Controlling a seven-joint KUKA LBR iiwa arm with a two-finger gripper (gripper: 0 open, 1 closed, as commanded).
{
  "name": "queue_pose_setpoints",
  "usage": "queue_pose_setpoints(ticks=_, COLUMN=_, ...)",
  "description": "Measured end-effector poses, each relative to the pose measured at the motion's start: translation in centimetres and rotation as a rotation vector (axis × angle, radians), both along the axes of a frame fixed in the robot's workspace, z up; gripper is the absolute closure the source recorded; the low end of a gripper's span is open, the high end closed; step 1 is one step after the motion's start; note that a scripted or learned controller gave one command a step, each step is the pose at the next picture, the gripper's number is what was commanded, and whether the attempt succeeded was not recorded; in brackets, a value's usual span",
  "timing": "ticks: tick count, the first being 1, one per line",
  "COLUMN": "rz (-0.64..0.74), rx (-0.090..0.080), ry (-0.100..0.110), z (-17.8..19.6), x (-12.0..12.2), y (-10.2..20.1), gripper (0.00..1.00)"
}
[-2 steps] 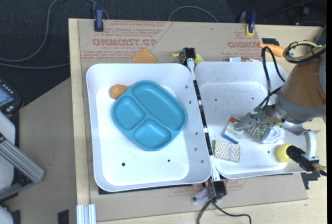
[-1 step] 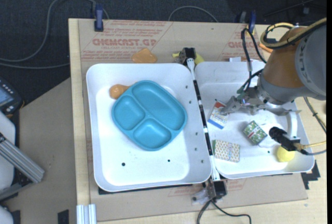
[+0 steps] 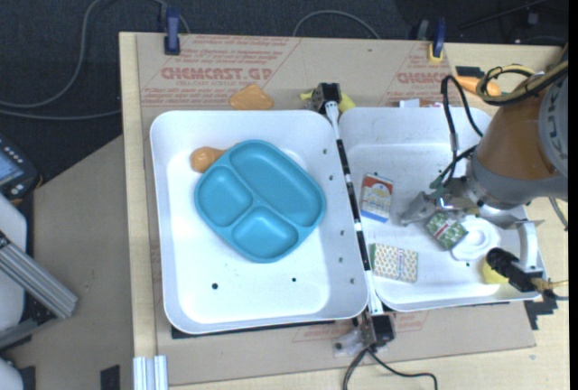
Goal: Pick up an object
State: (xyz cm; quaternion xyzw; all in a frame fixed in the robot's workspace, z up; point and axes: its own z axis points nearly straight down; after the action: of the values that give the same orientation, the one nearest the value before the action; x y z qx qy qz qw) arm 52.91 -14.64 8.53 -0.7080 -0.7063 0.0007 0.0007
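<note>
Green packet (image 3: 442, 228): lies in the right bin (image 3: 397, 116), right of centre, roughly 4 o'clock from the bin's middle. It rests tilted on the bin floor.

Gripper (image 3: 424, 210): low over the bin floor, just beside the green packet at its 10 o'clock, and seemingly touching its upper edge. Whether the gripper is spread or closed cannot be told from this angle, and the packet cannot be confirmed as gripped. The arm (image 3: 515, 144) enters from 3 o'clock, with the orange band above the wrist over the bin's right side.

Other right-bin contents:
- White card with red and green print (image 3: 377, 197), at 9 o'clock from the gripper, near the wall shared with the other bin and apart from the gripper.
- Patterned square packet (image 3: 395, 262), at 7 o'clock from the gripper, flat, near the bin's front-left corner.

Left bin (image 3: 253, 289):
- Blue divided plate (image 3: 260, 199), three compartments, just above the bin's centre.
- Small orange piece (image 3: 205, 159) at the plate's 10 o'clock, touching its rim or partly under it.

Outside the bins: an orange lump (image 3: 250, 97) on the board (image 3: 226, 63), at 12 o'clock from the left bin, just beyond its far rim.
</note>
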Motion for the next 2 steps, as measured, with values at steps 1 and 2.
queue_pose_setpoints(ticks=1, rz=0.002, rx=0.0, ry=-0.003, z=0.95, x=0.16, y=0.17, gripper=1.0)
queue_pose_setpoints(ticks=2, rz=0.001, rx=0.0, ry=-0.002, z=0.89, x=0.13, y=0.17, gripper=0.0)
